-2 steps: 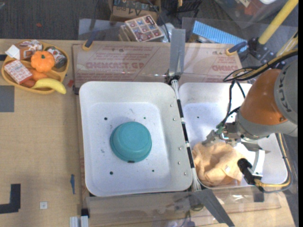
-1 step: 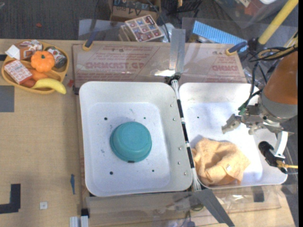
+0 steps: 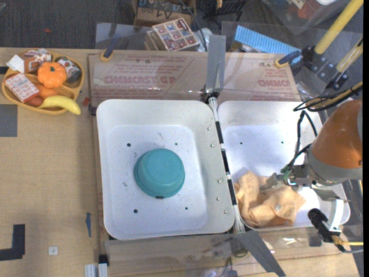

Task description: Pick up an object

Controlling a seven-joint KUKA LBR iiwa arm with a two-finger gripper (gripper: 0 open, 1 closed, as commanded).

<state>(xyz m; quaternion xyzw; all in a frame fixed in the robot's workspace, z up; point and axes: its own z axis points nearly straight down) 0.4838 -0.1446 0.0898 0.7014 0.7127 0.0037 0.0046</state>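
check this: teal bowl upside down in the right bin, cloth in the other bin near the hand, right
Not quite. The camera view shows the teal bowl upside down in the left bin, not the right. The cloth lies in the right bin, near the hand.

2 bins sit side by side on the tabletop. A bowl lies upside down in the left bin. A cloth lies in the right bin's near corner, the gripper above it.
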